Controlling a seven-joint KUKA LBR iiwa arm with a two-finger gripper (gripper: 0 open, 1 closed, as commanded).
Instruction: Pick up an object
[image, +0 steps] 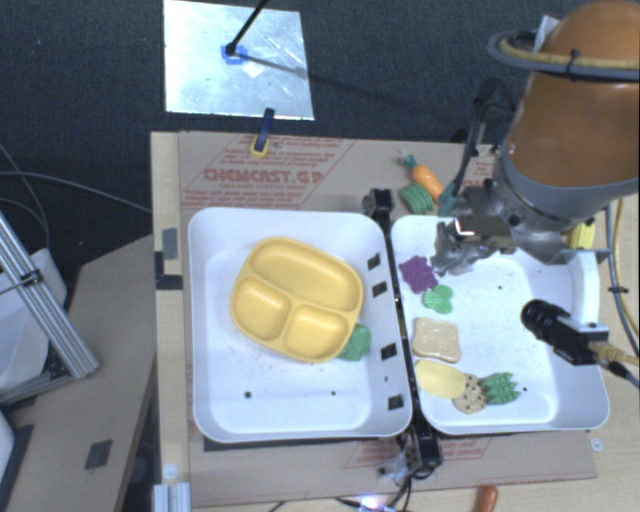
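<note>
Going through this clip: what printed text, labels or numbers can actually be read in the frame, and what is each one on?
"CHEMCAST" in red print, followed by characters that look like "G P" but are blurred, on the brown cardboard sheet behind the left bin.
Smaller red lines under that word: too blurred to read.
Red print on the cardboard's front edge, below the right bin: too small to read.

The gripper hangs over the right white bin's far-left corner, just beside a purple toy piece; a yellow 3-compartment plastic plate fills the left white bin.
</note>
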